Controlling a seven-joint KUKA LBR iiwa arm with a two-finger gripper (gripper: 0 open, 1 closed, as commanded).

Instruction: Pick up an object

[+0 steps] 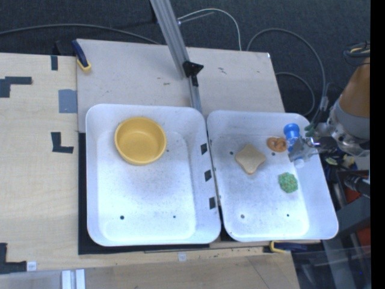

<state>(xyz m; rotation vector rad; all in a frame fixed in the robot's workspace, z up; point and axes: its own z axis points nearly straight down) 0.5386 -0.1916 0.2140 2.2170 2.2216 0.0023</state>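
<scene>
The right bin [264,224] holds a tan, roughly square piece [249,159] near its middle. A small orange object [277,143] lies further right, and a green knobbly ball [288,182] sits near the right wall. A blue object [291,130] sits at the bin's right side, right by my gripper [299,151]. The gripper reaches in over the right rim, just above the green ball and to the right of the orange object. Whether the blue object is in its grasp is unclear from this angle.
A yellow bowl [140,139] stands upright in the upper left of the left bin [144,221]. A slanted metal pole [171,29] rises behind the bins. Cables run across the dark floor at the upper right.
</scene>
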